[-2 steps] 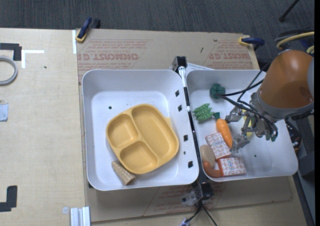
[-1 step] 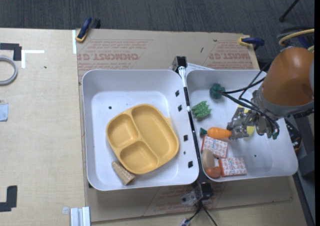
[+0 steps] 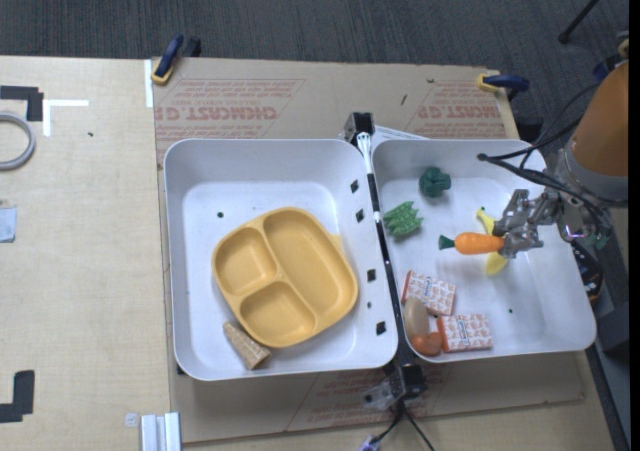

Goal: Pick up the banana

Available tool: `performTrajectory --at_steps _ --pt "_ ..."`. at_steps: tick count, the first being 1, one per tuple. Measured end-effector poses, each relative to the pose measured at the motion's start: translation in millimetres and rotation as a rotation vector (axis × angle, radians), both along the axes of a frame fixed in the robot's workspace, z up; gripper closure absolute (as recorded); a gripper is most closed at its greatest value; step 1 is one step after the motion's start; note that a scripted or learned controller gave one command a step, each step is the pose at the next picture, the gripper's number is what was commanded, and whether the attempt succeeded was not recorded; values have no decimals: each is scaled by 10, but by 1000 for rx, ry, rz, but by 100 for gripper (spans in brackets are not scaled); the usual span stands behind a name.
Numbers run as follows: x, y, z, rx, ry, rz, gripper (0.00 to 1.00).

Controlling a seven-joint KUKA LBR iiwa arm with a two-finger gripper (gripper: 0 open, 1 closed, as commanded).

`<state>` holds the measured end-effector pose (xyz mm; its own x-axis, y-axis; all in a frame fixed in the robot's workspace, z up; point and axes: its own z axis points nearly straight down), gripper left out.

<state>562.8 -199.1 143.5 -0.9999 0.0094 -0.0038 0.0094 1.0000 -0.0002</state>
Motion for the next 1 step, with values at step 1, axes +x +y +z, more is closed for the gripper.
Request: performTrajectory --at_steps 1 --pt "0 1 0 0 0 0 0"
